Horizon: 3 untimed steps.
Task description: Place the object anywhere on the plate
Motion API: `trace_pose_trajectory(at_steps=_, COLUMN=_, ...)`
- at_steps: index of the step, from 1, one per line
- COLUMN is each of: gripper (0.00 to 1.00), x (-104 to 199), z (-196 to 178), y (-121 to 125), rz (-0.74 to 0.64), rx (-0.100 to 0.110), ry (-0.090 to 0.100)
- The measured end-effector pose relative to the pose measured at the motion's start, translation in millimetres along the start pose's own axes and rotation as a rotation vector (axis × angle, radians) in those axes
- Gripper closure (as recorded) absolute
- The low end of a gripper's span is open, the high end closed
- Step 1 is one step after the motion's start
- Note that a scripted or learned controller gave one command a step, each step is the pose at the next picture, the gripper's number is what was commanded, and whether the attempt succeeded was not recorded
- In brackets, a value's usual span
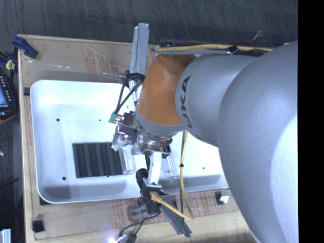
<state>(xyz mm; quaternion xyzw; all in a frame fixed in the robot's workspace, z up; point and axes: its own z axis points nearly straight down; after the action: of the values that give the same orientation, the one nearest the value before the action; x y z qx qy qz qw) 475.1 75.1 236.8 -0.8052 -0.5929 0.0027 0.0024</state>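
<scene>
The fingers [127, 162] are being held apart, nothing being gripped between them, just beside the dark ribbed slab [98, 159] that is lying flat in the left bin [45, 100]. The slab is being judged stiff, light and low-lying, and its near edge is being favoured for the hold.

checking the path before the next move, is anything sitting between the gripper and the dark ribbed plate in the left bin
Nothing visible stands in the way. The gripper hangs at the right end of the dark ribbed plate in the left bin, and the bin floor around the plate looks bare. The arm hides what lies beneath it.
</scene>
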Motion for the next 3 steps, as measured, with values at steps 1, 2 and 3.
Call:
trace_pose_trajectory(at_steps=1, gripper=1.00, x=89, z=84, y=-29, rz=0.196, rx=0.001, ry=-0.004)
trace_pose_trajectory(at_steps=2, gripper=1.00, x=-25, z=46, y=10, rz=-0.137, rx=-0.003, ry=0.001)
trace_pose_trajectory(at_steps=3, gripper=1.00, x=85, z=86, y=-27, rz=-0.358, rx=-0.001, ry=-0.002)
